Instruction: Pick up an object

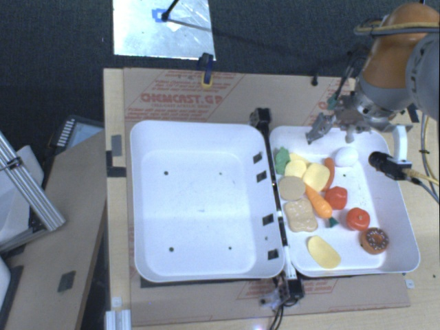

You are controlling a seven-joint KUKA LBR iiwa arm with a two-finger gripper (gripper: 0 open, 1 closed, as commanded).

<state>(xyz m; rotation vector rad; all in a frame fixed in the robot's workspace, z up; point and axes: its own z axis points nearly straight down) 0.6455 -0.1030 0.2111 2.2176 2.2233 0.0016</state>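
Note:
The right bin [405, 243] holds several toy foods: a white egg [345, 157], yellow pieces [316, 177], a green piece [282, 160], an orange carrot [319, 202], two red tomatoes [357, 218], a beige cracker [300, 215], a yellow lemon shape [323, 251] and a brown donut [375, 240]. My gripper [334, 134] hangs above the bin's far edge, just up and left of the egg. Its two grey fingers stand apart, with nothing between them.
The left bin [199, 198] lies beside the right one, with a black hinge strip [271, 191] between them. Both rest on a cardboard sheet [179, 95]. A shiny metal plate [163, 19] lies beyond it. A black cable connector [388, 165] juts over the right bin's far right side.

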